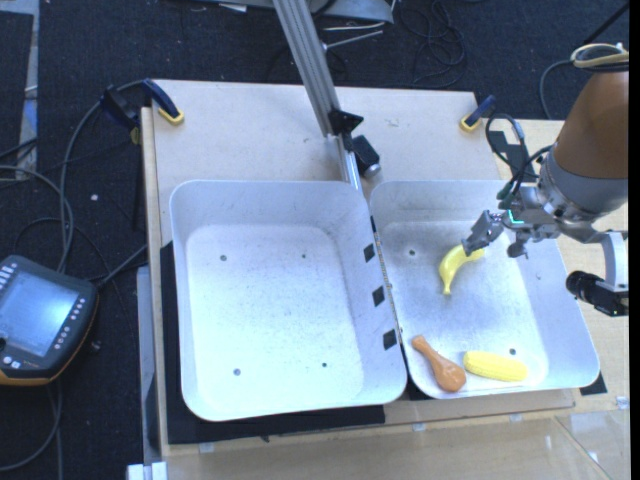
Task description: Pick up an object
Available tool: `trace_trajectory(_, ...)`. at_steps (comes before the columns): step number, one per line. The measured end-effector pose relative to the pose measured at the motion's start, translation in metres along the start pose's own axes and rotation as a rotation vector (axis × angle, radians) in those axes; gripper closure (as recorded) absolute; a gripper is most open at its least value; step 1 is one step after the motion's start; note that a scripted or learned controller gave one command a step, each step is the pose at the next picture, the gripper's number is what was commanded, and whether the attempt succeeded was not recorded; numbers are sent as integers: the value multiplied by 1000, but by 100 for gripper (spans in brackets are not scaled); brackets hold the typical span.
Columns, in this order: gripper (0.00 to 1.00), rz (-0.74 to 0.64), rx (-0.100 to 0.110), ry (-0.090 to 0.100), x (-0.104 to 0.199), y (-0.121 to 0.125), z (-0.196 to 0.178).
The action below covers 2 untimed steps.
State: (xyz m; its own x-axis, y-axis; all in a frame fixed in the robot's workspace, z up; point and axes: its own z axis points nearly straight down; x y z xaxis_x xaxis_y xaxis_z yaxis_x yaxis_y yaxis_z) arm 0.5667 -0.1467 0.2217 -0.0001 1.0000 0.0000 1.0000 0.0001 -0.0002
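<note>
Looking down on my bench, I've got two white bins side by side, and the right bin (540,308) is where everything sits. My gripper (478,240) hangs over its upper middle, coming in from the right, and it looks like it's pinching the top end of the banana (452,266), though honestly the fingertips are small and dark, so that's my best read. That banana is yellow, curved, and hangs down-left from the fingers, tip pointing toward the bin floor, well apart from every wall. Room-wise: lots of open floor around it on all sides, with the shared ridge between the bins off to its left and the far rim just above the gripper. Down by the near rim lie the other two items, close together: an orange drumstick-shaped toy (442,364), fat end toward the rim, and just right of it a yellow corn cob (494,366) lying sideways. So three objects total, one of each, all in the right bin. The left bin (200,218) has speckled bare floor.
</note>
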Motion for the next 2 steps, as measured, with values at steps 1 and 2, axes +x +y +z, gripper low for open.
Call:
trace_trajectory(1,0,0,0,0,0,0,0)
trace_trajectory(2,0,1,5,1,-9,-5,56)
